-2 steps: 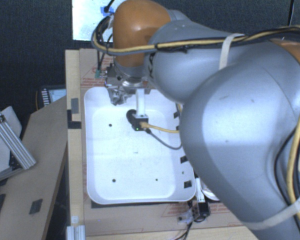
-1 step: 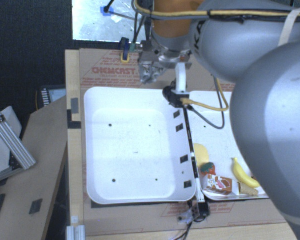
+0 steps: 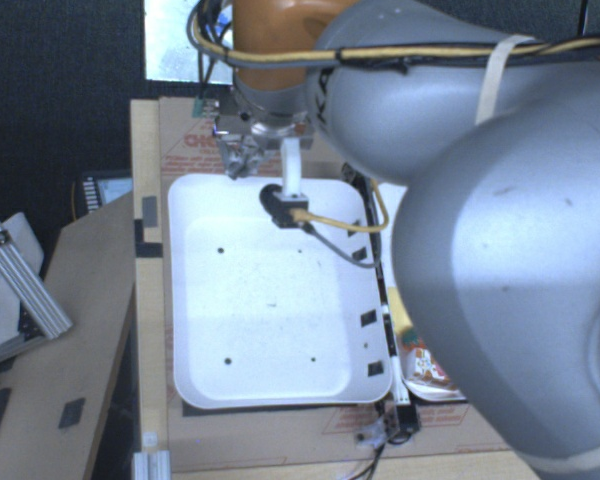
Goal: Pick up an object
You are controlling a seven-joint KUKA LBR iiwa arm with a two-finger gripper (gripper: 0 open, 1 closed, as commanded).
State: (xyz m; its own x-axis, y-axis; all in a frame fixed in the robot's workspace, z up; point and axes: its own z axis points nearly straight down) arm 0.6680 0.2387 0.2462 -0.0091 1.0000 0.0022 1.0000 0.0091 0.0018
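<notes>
We see the grey arm w/ its orange band filling the 3 o'clock side and top of the view, reaching in over the bins. The pincer hangs at approx 12 o'clock of the left white bin, right over its far rim; metal fingers are small and blurred, so we can't tell if they're spread or pressed together, and nothing is seen between them. Just at 4 o'clock of the pincer a white post w/ a black connector and yellow cable dangles over the bin's far part. The right bin is mostly hidden under the arm; at approx 5 o'clock of the view a small printed packet w/ red and white peeks out there, the one pickable object we can make out, well apart from the pincer. Both bins sit on the cardboard-covered counter.
</notes>
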